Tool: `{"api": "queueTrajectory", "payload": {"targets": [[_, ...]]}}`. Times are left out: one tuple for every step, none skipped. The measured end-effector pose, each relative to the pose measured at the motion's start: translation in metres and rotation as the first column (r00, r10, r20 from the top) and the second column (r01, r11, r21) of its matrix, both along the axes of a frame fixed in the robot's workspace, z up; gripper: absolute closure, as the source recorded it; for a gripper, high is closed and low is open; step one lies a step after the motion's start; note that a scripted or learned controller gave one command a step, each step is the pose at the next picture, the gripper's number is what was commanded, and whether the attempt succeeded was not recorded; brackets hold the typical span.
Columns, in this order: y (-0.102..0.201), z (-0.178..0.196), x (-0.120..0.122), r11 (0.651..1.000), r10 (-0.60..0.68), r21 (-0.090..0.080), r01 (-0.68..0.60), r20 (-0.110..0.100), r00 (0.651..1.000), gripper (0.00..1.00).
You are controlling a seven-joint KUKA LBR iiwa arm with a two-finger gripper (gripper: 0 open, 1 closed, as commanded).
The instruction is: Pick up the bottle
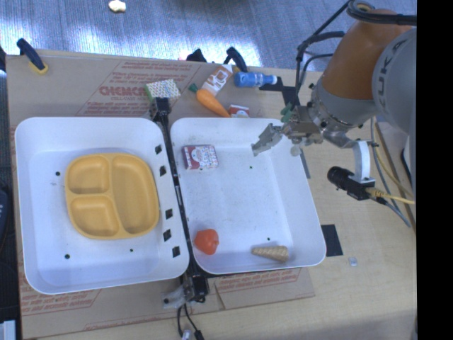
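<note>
The arm (368,55) came in from the right side of the camera view, and its gripper (267,139) hung over the top right corner of the right bin (304,211). The grey fingers (263,142) pointed to the left and a little downward. They looked close together, but from this angle I could not tell how far the pincer was open. Nothing was visible between the fingers, and they did not seem to touch any object.

The bottle (253,80), blue with a white cap, lay on its side on the cardboard (106,83) behind the right bin, outside of it. It was near the gripper but apart from it, further back on the bench. To the left of it lay a small white and orange bottle-shaped toy (218,81), and just in front of that a carrot (211,103). A small red and white item (239,110) rested against the back rim of the right bin.

Inside the right bin there was a small red and white box (199,157) near the back left, a tomato (207,241) at the front left, and an ice-cream cone (272,253) lying at the front. The left bin (35,190) held a yellow divided plate (112,195). A patterned green sponge (162,89) sat on the cardboard behind the two bins.
</note>
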State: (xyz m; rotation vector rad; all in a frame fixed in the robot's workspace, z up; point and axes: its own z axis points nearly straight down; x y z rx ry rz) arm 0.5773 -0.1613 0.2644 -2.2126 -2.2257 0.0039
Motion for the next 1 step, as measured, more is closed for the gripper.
{"api": "queueTrajectory", "payload": {"targets": [[0.0043,-0.1330,0.0364,0.960,-0.280,0.000,0.280,-0.002,0.960,0.00]]}}
